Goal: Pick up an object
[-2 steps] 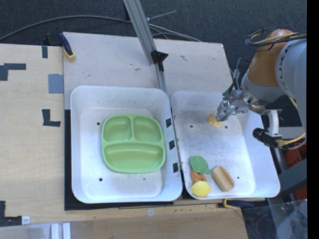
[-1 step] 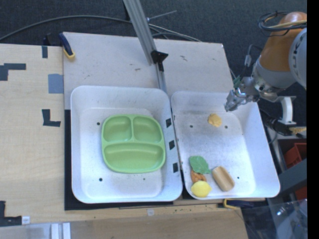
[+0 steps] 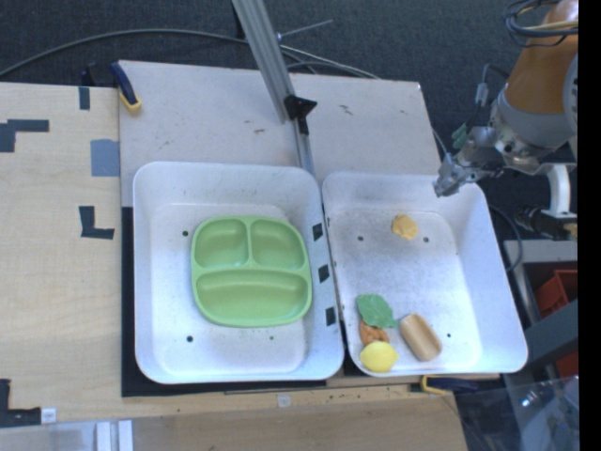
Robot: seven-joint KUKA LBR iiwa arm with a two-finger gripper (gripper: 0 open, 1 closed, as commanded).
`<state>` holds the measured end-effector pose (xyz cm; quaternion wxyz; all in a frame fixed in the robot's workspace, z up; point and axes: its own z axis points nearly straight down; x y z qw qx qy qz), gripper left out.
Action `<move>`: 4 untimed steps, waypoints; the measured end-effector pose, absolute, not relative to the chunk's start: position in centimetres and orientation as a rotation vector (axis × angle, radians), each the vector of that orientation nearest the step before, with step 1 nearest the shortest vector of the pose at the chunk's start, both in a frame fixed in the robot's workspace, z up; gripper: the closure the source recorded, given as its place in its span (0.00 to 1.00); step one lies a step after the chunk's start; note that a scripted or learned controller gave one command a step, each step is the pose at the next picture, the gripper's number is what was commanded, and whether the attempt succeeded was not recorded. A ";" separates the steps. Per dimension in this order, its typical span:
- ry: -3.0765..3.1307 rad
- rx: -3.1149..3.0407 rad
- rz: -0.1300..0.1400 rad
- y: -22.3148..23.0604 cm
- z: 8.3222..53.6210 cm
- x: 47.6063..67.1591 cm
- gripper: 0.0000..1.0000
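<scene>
The gripper [image 3: 449,181] hangs over the far right corner of the right bin [image 3: 488,252], approx. 1 o'clock from the small yellow-orange piece [image 3: 405,226]; I cannot tell if it is released or clenched. At 6 o'clock of this bin lie a lemon [image 3: 378,356], a carrot w/ green leaf [image 3: 374,319] and a bread roll [image 3: 420,335]. The left bin [image 3: 160,252] has a green divided plate [image 3: 251,271].

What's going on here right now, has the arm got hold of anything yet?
Not yet. The gripper sits over the right bin's far right corner with nothing between its fingers. In that bin, a small yellow piece lies near the far end, and a leaf, carrot, lemon and bread roll cluster at the near edge. The left bin holds a green tray.
</scene>
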<state>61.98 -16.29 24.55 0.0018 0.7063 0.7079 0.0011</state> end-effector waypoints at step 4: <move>2.230 2.218 -0.004 -1.3 26.4 56.7 1.00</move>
